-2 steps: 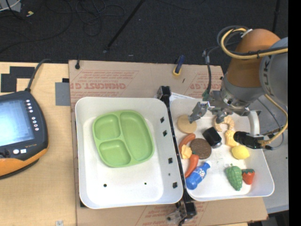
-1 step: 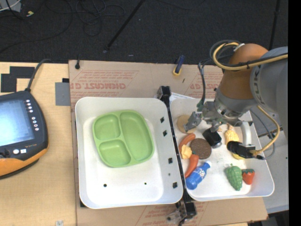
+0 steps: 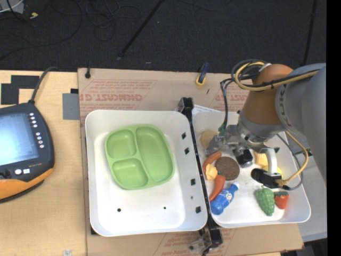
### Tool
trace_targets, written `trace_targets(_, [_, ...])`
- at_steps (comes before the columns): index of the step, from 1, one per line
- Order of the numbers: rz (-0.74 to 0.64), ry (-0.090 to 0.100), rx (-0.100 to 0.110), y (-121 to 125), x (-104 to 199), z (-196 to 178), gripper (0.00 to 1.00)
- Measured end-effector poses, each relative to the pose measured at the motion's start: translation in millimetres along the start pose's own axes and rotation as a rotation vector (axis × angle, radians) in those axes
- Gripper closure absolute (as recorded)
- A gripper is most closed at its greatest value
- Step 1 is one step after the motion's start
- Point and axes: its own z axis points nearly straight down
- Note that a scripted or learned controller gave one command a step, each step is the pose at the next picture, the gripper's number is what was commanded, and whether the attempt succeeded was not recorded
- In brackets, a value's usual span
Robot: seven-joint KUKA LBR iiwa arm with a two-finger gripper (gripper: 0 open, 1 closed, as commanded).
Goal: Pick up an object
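The right bin [image 3: 298, 209] holds several toy foods. Among them are a brown round disc [image 3: 228, 167], an orange carrot [image 3: 217, 186], a blue bottle [image 3: 224, 198], a green vegetable [image 3: 265, 201] with a red piece [image 3: 281, 199] beside it, a red sausage [image 3: 212, 158] and a tan round piece [image 3: 207, 138]. My gripper [image 3: 246, 154] hangs low over the middle of this bin, just right of the brown disc. Its body covers what lies under it. A yellow piece [image 3: 261, 159] peeks out at its right side.
The left bin [image 3: 96, 196] carries a green three-compartment plate [image 3: 139, 156]. A black divider [image 3: 194, 164] runs between the bins. A teach pendant [image 3: 21, 145] lies on the bench at the far left. A blue and yellow clamp [image 3: 202, 74] sits at the cardboard's back edge.
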Motion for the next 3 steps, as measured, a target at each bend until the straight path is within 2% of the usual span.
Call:
trace_targets(1, [0.001, -0.002, -0.011, 6, 0, 12, 0.00])
trace_targets(2, [0.005, -0.001, -0.006, 5, -2, 8, 1.00])
trace_targets(3, [0.006, -0.001, 0.001, 10, -9, -33, 1.00])
